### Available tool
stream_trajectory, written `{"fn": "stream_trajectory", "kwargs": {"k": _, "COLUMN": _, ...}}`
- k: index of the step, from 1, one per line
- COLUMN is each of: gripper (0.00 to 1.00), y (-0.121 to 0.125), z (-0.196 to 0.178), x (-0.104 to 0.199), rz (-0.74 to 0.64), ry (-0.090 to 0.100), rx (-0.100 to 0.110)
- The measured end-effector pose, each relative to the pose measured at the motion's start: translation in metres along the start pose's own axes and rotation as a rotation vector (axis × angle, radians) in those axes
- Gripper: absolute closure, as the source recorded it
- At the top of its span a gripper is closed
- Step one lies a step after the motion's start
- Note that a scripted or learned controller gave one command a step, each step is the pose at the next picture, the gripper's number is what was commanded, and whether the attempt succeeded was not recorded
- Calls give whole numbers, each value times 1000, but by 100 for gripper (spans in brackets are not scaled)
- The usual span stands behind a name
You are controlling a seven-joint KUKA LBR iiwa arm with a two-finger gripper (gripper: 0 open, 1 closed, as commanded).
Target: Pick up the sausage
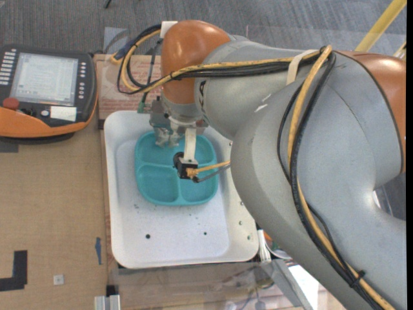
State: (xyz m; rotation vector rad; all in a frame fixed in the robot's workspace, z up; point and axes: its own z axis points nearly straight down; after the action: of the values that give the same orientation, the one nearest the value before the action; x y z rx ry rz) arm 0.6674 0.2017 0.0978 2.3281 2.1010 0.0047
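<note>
My pincer (169, 136) is hanging over the far left compartment of the teal plate (155, 186), which is sitting in the white bin (174, 244). I cannot tell how the pincer is set from this angle, and I cannot make out the sausage. A pendant (45, 92) is lying left of the bin.

We see grey carpeted floor (290, 5) at twelve o'clock, a brown cardboard-covered bench top (51, 205) at eight o'clock, and an orange-and-grey handheld control pendant with a screen (45, 92) at ten o'clock.
</note>
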Motion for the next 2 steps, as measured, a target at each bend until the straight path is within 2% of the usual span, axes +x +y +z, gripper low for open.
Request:
{"fn": "stream_trajectory", "kwargs": {"k": 1, "gripper": 100, "y": -2, "z": -170, "x": 21, "rz": -178, "ry": 2, "rx": 3}}
{"fn": "stream_trajectory", "kwargs": {"k": 2, "gripper": 100, "y": -2, "z": -180, "x": 23, "rz": -181, "ry": 2, "rx": 1}}
